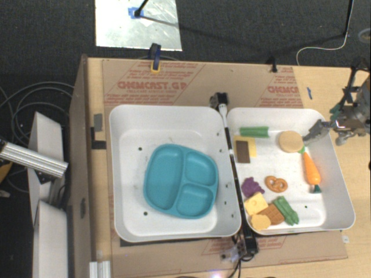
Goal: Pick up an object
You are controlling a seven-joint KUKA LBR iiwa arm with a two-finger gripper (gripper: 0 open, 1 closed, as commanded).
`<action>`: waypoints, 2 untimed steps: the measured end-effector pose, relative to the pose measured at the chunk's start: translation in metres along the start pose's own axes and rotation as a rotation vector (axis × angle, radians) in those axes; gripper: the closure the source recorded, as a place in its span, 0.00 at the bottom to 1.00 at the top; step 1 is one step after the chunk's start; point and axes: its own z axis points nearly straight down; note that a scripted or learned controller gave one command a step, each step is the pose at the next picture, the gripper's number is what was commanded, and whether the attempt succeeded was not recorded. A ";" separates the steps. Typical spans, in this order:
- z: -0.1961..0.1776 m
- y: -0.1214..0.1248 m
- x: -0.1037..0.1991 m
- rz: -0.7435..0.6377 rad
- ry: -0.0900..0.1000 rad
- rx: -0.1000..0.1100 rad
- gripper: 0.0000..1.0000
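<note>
A toy carrot [311, 168], orange with a green tip at its near end, lies lengthwise along the right side of the right bin [339, 210], with a round tan biscuit [290, 141] just beside its upper end. The gripper [317, 131] hangs at the bin's upper right corner, just past the biscuit, its dark fingers pointing down and to the left; whether they are open or shut cannot be told at this angle, and nothing shows between them. The rest of the arm [353, 112] enters from the right edge.

Other toy food is scattered across the same bin: a green stick [254, 131] near the far wall, a brown block [243, 151] beside the divider, a pretzel [276, 183] in the middle, and a purple bunch of grapes [251, 185] to its left. Toward the near wall sit a yellow cheese wedge [255, 203], an orange cracker [272, 215], a small yellow round piece [261, 222] and a green bean pod [286, 209], packed close together.

The left bin [124, 155] holds a blue divided plate [181, 180] with three compartments, lying flat near its centre. Both bins rest side by side on a brown cardboard sheet [185, 80] printed with red lettering, which covers the bench. Beyond it, a shiny foil square [139, 16] lies on the dark floor.
</note>
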 end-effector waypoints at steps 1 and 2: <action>0.189 -0.011 -0.040 0.005 0.002 0.011 0.00; 0.195 -0.051 0.015 0.002 -0.003 -0.009 0.00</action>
